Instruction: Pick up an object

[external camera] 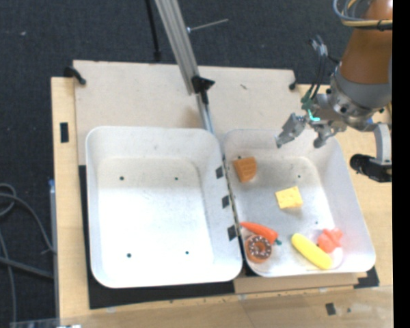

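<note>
My gripper (pixel 305 136) hangs over the far edge of the right bin (pixel 348 183), its two fingers spread apart with nothing between them. Below it in that bin lie an orange-brown block (pixel 244 169), a yellow sponge-like cube (pixel 289 198), a carrot (pixel 259 230), a brown doughnut (pixel 259 249), a yellow banana (pixel 311 251) and a small red-orange toy (pixel 331 239). The block sits to the gripper's lower left, the cube straight below it.
The left bin (pixel 157 207) stands beside the right one. A slanted metal pole (pixel 181 43) rises from behind the gap between the bins. Black clips (pixel 227 200) line the shared edge. Cables lie on the floor at left.
</note>
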